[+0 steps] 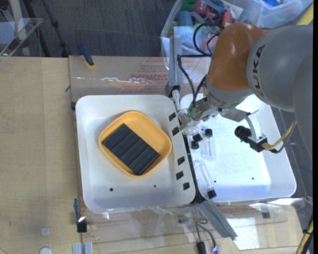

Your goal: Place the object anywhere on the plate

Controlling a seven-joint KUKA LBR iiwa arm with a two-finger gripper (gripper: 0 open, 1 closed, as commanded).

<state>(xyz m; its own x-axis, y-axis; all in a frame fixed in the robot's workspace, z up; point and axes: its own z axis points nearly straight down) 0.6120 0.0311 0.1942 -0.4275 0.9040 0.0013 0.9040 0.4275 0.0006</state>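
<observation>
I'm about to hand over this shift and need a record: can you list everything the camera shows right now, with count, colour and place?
bins: two, white, side by side on the bench; one left, one right.
plate: one, orange-yellow, squarish, in the left bin.
dark slab: one, black and ribbed, lying on the plate.
small dark pieces: a few, black, on the right bin's floor near the divider; too small to identify.
clutter box: one, clear, with mixed colourful items, behind the bins.
bench: one, light wood, under everything.
arm: one, grey with an orange band, reaching in from the right over the right bin.
gripper: one, low by the divider; its state is unclear.
</observation>
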